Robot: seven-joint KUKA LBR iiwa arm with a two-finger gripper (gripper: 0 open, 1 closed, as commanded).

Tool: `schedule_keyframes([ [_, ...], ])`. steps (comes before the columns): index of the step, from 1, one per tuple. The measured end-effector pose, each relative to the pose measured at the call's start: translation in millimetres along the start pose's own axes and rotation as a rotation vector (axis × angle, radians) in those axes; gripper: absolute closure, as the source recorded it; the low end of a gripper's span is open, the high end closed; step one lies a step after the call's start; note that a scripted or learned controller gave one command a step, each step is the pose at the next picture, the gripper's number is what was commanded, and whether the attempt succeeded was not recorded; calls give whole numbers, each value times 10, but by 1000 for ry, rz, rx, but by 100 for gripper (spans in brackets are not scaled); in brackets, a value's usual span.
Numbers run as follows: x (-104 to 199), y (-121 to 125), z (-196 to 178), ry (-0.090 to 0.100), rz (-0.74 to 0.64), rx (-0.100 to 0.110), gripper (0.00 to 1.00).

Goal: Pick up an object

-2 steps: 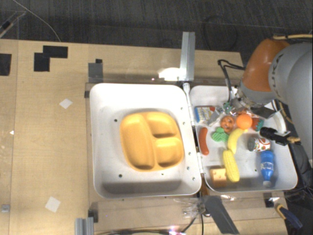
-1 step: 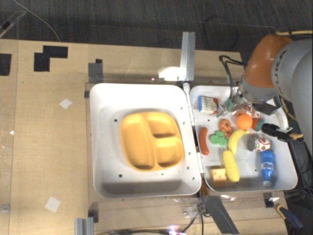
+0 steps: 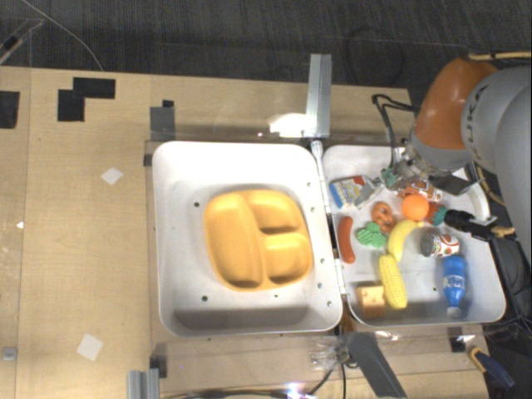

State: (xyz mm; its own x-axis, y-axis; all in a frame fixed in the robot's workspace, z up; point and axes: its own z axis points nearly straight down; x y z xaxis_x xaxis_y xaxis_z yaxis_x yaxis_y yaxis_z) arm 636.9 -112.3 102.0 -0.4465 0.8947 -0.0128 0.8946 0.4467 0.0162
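The right bin (image 3: 490, 306) holds a heap of toy food. An orange ball (image 3: 415, 207) lies near its far side, with a yellow banana (image 3: 401, 238) and a corn cob (image 3: 392, 281) in front of it. A red sausage (image 3: 347, 238) lies along the left wall, beside a green leafy piece (image 3: 371, 236) and a small brown round toy (image 3: 382, 214). A blue-and-white packet (image 3: 347, 191) sits at the back left, and a blue bottle (image 3: 453, 283) at the front right. My gripper (image 3: 399, 174) hangs low over the bin's far side, just behind the orange ball and right of the packet.
The left bin (image 3: 179, 306) holds a yellow divided tray (image 3: 258, 238). A tan block (image 3: 371, 295) and a small grey-and-red can (image 3: 440, 243) also lie in the right bin. The grey arm with its orange band (image 3: 445, 106) fills the upper right. A metal post (image 3: 319, 98) stands behind the bins.
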Motion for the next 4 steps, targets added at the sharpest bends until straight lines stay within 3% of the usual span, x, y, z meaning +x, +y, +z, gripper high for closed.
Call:
schedule_keyframes([
  [1, -29, -60, 114, 7, 392, 11, 0],
  [2, 4, 274, 154, 13, 879, 63, 0],
  [3, -2, 335, 15, 7, 870, 38, 100],
  [4, -416, 108, 70, 4, 829, 22, 100],
])
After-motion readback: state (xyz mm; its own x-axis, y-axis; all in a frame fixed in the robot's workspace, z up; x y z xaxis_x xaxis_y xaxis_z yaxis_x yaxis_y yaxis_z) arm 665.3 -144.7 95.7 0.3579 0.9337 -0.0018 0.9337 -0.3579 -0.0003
